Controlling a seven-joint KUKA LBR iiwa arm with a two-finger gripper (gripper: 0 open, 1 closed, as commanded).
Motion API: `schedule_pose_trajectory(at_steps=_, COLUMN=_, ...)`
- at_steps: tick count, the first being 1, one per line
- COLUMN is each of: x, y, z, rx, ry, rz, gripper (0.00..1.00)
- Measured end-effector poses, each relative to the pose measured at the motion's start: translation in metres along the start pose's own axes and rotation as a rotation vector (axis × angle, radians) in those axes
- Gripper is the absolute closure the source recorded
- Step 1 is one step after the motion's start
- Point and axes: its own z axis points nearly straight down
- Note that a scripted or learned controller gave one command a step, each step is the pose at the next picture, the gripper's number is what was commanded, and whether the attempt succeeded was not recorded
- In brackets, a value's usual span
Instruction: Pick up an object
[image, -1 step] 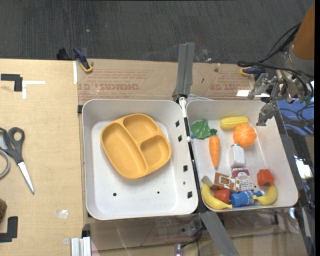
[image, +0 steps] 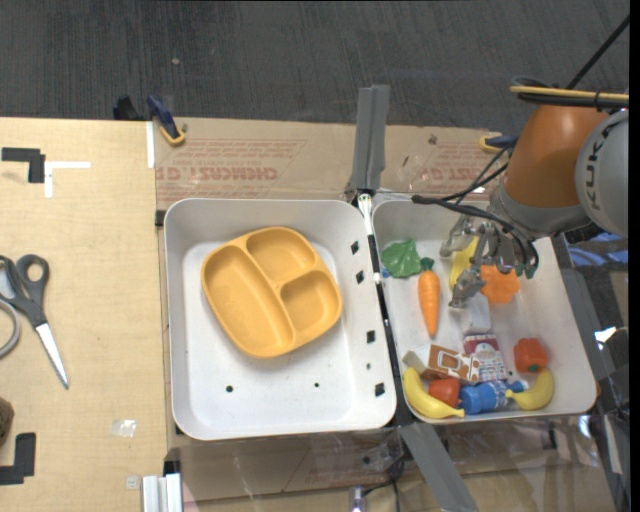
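My gripper (image: 478, 262) hangs low over the back part of the right bin (image: 572, 300). An orange toy fruit (image: 502, 285) lies right beside it, partly under the wrist, and a yellow piece (image: 457, 266) shows at its left side. Left of the gripper lie a carrot (image: 428, 302) and a green toy vegetable (image: 401, 258). Toward the bin's front I see a small white and red carton (image: 483, 352), a red pepper (image: 530, 353), a blue item (image: 486, 398), a red tomato (image: 443, 390) and two bananas (image: 428, 398) (image: 541, 391).
The left bin (image: 190, 400) holds a yellow divided plate (image: 272, 290). A grey divider post (image: 370, 140) stands behind the bins' shared wall. Scissors (image: 36, 312) lie on the wooden bench at far left, and a blue clip (image: 165, 118) sits on the cardboard behind.
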Motion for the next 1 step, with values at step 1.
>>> schedule_pose_trajectory(at_steps=1, x=-0.0008, y=0.0012, z=-0.0065, rx=0.001, ry=0.001, rz=-0.004, gripper=1.0)
